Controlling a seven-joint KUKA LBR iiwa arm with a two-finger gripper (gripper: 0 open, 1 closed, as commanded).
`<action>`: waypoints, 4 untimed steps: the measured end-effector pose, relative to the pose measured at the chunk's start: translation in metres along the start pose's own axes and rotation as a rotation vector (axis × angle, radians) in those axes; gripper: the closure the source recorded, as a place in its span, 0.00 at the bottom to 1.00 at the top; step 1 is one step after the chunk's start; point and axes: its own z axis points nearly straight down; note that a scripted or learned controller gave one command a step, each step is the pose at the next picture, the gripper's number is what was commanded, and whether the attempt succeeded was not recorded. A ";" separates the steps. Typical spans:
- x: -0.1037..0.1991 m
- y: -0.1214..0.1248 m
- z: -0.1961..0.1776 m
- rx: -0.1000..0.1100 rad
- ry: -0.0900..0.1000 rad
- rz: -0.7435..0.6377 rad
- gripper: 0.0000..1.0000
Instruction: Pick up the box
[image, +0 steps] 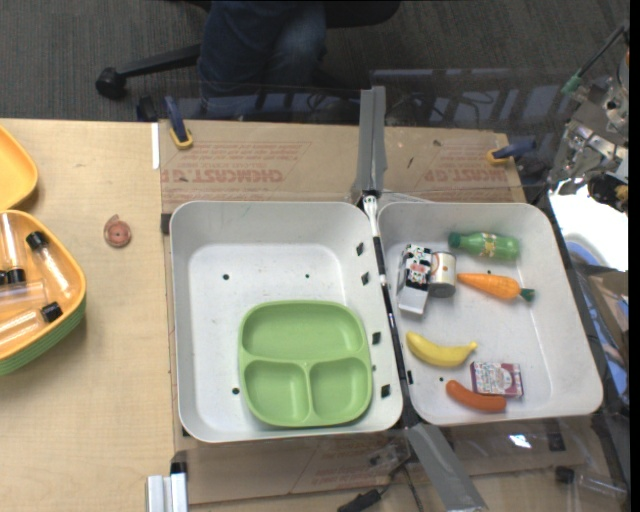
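Left edge of the surface (90, 420): stacked yellow and green trays (40, 290) with small black-capped vials in them. A small round pink disc (118, 232) lies on the bare wood, between the trays and the bins.

Left bin (200, 235): a green divided plate (305, 362) sits toward its near edge, three compartments.

Right bin (570, 330): a white can with black print (428, 272) near the left wall, lying on a small white packet (412, 299). A green bottle (485, 244) lies on its side at the far edge, with an orange carrot (492, 287) just in front of it. A yellow banana (440, 350) lies toward the near left. The box (497, 379), pink and white, lies flat near the near edge, touching a red-orange sausage-shaped toy (474, 397) just in front of it.

Pincer (592, 150): off at the far right corner, outside the right bin and well apart from the box. Blurred hardware there; can't tell its state, and nothing visible in it.
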 end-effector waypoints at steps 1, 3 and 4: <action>-0.065 -0.110 0.057 0.001 0.001 0.178 1.00; 0.016 -0.215 0.124 0.001 0.001 0.387 1.00; 0.036 -0.228 0.034 -0.003 0.001 0.029 1.00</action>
